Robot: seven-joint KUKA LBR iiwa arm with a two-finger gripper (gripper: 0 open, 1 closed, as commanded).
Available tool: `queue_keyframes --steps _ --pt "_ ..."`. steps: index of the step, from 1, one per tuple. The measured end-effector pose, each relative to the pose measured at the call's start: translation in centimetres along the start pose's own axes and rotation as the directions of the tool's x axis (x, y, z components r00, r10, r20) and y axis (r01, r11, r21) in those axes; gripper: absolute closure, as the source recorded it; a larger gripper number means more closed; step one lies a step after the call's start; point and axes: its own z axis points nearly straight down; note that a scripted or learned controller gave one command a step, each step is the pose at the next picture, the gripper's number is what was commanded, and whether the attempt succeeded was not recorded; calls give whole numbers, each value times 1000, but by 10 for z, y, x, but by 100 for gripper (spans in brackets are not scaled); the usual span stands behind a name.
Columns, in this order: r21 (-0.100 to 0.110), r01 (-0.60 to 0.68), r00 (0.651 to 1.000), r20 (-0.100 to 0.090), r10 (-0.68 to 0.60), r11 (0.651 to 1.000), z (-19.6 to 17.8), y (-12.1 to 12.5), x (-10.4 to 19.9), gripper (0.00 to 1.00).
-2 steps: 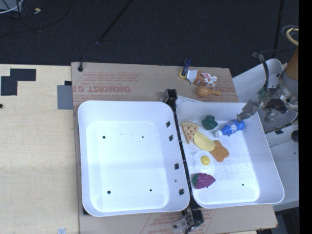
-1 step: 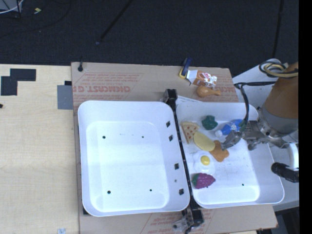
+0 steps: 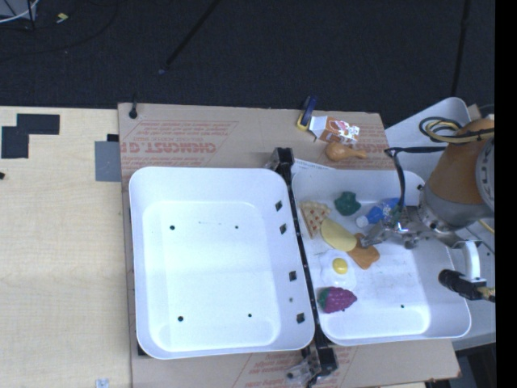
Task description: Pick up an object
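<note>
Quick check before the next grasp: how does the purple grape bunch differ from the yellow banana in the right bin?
The purple grape bunch is bumpy and rounded; the yellow banana is smooth and elongated, lying at a slant. The grapes sit apart near the bin's front, while the banana lies mid-bin, close to the gripper and an orange piece. Both rest in the right bin.

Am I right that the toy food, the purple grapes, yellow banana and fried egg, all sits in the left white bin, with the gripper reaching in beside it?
Not quite. The camera view shows the purple toy grapes, yellow toy banana and toy fried egg in the right white bin, not the left. The gripper does reach in beside them.
</note>
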Motion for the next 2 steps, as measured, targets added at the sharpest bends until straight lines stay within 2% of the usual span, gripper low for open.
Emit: queue_keyframes --steps 1,2 --pt "-4 1 1000 0 -1 1000 -5 47 0 0" --pt "-1 2 1000 0 -2 1000 -5 65 32 0"
